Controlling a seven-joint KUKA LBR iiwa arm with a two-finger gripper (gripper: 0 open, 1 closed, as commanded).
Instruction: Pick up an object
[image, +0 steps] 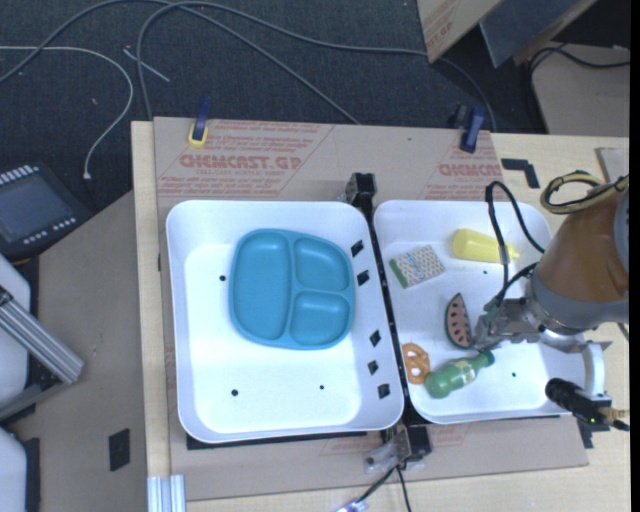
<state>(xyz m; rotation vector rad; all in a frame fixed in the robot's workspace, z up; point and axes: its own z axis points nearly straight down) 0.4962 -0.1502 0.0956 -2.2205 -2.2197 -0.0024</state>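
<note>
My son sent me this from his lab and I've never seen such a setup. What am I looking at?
One camera looks down at a slant on a bench with two shallow white bins. The grey and orange machine on the right is a robot arm; its end effector hangs low over the right bin, near a green bottle. That bin also has a watermelon slice, a pretzel, a yellow block and a patterned card. The left bin has a blue divided plate. I can't tell that anything is held.
</note>
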